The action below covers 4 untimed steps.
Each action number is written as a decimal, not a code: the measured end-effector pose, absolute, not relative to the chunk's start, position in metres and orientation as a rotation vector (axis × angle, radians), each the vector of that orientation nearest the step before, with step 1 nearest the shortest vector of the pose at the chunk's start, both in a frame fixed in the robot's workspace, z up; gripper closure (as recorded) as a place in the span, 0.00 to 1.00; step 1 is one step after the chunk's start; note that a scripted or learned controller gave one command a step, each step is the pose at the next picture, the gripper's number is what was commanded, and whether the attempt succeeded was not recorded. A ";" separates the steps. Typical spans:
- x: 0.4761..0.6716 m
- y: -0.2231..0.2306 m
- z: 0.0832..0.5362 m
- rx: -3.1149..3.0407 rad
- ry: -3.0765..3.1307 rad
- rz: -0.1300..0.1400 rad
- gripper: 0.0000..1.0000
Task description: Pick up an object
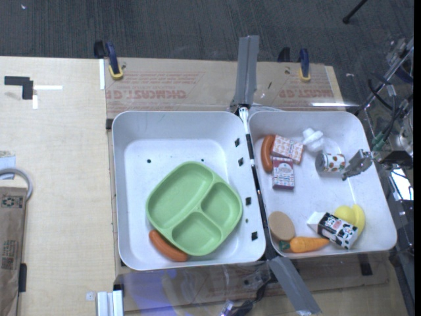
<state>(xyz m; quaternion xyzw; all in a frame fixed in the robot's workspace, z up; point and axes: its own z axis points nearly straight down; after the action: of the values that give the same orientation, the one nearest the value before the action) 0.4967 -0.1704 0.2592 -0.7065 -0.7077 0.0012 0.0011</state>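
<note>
The right bin holds several small toys. At its back are an orange-red sausage, two red-and-white boxes and a white piece. A small spotted cup lies near the right wall. At the front lie a tan round cookie, a carrot, a cow-patterned carton and a yellow fruit. My gripper reaches in low over the right wall, right beside the spotted cup.
The left bin holds a green divided plate, and an orange sausage lies by the plate's front edge. A grey divider runs between the bins. Cables and a stand crowd the far right.
</note>
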 end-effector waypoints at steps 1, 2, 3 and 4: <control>0.553 -0.174 0.216 -2.007 -2.416 0.002 0.00; 0.597 -0.204 0.099 -2.066 -2.366 0.002 0.00; 0.598 -0.205 0.109 -2.070 -2.365 0.001 1.00; 0.557 -0.151 0.150 -1.872 -2.522 0.001 1.00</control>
<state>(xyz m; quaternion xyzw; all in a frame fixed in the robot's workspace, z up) 0.5569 -0.1515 0.1499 -0.5962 -0.8029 0.0003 0.0004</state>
